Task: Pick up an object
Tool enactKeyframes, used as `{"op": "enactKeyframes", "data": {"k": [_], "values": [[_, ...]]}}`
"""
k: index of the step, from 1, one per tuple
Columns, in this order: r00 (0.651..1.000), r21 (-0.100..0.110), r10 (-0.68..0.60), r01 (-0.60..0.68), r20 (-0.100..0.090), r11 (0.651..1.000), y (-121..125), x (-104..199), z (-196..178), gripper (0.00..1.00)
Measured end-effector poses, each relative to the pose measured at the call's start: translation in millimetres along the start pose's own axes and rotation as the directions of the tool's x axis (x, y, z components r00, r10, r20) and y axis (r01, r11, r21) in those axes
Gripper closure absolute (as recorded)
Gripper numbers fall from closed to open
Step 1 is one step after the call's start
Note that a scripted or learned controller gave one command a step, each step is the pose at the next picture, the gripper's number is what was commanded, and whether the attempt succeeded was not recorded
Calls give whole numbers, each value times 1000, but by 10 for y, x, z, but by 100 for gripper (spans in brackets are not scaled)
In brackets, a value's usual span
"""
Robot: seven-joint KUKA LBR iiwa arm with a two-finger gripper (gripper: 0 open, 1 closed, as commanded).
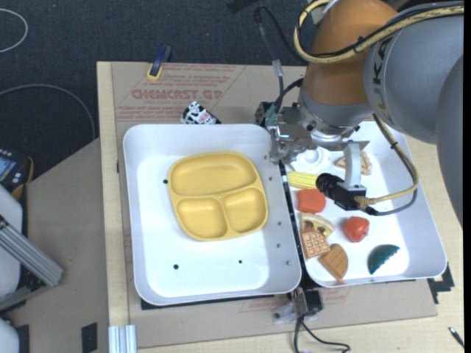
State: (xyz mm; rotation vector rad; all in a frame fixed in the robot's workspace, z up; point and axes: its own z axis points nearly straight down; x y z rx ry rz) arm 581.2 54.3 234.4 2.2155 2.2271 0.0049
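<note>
**Inventory.** Two white bins stand side by side on the bench [110, 197].
- The left bin [147, 241] holds one yellow plate [217, 195] with three compartments.
- The right bin [416, 230] holds six clearly visible toy food pieces: one yellow corn piece [302, 179], one red-orange block [310, 201], one red rounded piece [356, 228], one dark green piece [383, 256], one waffle piece [315, 243] and one brown piece [335, 262].
- One pale piece [362, 165] lies at the far side of the right bin. It is partly hidden under the arm [412, 65], so its shape cannot be made out.

**Surroundings.** Beyond the bins, on the bench, lie one small black-and-white object [199, 113] and one blue-and-yellow object [157, 63]. Both are well apart from the food pieces. The arm covers the far part of the right bin and blocks the view of whatever lies there.

**Claw position.** The claw [280, 151] is at the far end of the wall shared by the two bins, beside the far right corner of the yellow plate. It cannot be told whether the claw is spread or pressed together, and no piece is seen in it.

**Pieces relative to the claw.** The corn piece is nearest, just beside the claw on the near-right. The red-orange block comes next, touching the corn piece's near side. The waffle piece and brown piece lie along the shared wall further toward the near edge. The red rounded piece and dark green piece lie well apart from the claw, to the right.
</note>
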Motion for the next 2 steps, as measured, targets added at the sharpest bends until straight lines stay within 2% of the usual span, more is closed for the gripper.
{"op": "enactKeyframes", "data": {"k": [1,2], "values": [[1000,7,4,-4,2,1000,54,0,200,100],[1000,6,6,-6,2,1000,22,-65,190,100]]}}
